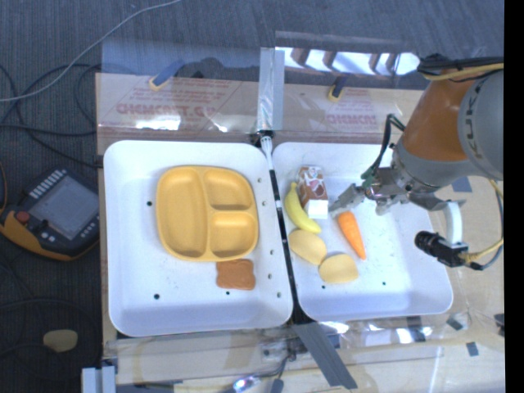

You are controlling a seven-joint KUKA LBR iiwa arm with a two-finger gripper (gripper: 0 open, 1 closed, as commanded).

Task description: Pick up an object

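Over the right bin (409,301), the gripper (366,198) hangs with its fingers spread wide, holding nothing, just above the carrot (350,232). Banana (296,210), snack packet (312,188) and 2 potatoes (326,257) crowd beside it, so a descent slightly off could nudge the carrot aside or pinch a neighbour.

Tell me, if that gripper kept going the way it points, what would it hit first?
Probably the carrot: the gripper hangs just above its top end, pointing down into the right bin. Its height is hard to judge.
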